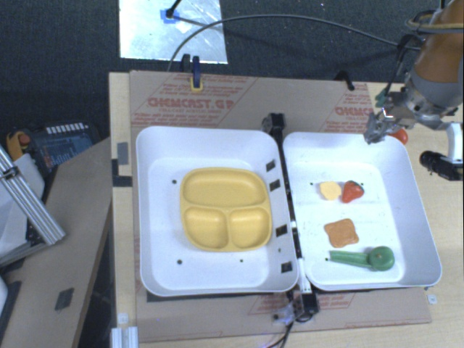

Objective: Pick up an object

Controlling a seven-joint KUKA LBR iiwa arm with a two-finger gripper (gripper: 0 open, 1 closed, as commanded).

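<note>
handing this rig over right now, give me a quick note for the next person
Gripper: over the far right corner of the right bin; finger state unclear, a small orange-red bit sits beside it.
Right bin: yellow piece, red piece, brown cracker-like square, green ladle-shaped toy.
Left bin: yellow divided tray.
Done: no pick confirmed.
Left: grasp and lift one object.
</note>
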